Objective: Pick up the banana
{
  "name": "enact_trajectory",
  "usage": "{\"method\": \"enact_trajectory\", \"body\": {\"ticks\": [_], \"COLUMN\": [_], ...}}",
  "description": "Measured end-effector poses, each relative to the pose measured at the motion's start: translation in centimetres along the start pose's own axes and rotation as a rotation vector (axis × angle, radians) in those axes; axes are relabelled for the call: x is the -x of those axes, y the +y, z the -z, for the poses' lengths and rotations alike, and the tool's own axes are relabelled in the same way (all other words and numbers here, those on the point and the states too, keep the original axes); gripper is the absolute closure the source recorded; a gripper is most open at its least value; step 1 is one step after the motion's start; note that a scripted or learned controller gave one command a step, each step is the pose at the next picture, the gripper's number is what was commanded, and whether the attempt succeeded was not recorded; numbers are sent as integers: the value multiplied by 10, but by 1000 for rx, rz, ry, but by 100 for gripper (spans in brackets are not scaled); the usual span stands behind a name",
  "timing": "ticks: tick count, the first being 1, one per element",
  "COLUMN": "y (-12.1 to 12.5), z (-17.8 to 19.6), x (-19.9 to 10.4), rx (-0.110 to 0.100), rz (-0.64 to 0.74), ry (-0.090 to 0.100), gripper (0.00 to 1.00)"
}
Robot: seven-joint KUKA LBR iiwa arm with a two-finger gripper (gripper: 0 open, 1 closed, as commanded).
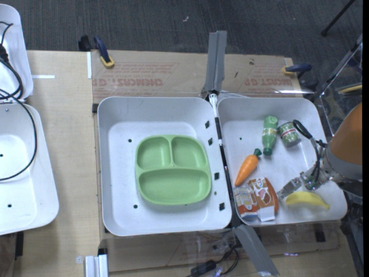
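Note:
The yellow banana (308,199) lies flat in the front right corner of the right bin (253,109). My gripper (302,182) hangs low over that bin, just behind and above the banana and close to its upper edge. The grey arm with its orange band (349,137) reaches in from the right. The banana rests on the bin floor and nothing lifts it.
The right bin also holds an orange carrot (247,167), a green bottle (269,134), a small can (289,134) and a snack packet (257,198). A green divided plate (172,169) sits in the left bin (109,154). The bin's right wall is close to the banana.

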State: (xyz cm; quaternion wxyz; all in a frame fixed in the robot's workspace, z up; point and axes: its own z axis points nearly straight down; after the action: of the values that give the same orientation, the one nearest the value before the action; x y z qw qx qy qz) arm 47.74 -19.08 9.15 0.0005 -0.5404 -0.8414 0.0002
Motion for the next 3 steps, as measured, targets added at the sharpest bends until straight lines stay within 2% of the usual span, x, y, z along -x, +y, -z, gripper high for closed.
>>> {"method": "enact_trajectory", "body": {"ticks": [1,2,3], "y": [12,-5,-5], "z": [0,0,0], "x": [-27,12,12], "rx": [0,1,1], "rz": [69,115,115], "ry": [-1,-2,-2], "gripper": [0,0,0]}}
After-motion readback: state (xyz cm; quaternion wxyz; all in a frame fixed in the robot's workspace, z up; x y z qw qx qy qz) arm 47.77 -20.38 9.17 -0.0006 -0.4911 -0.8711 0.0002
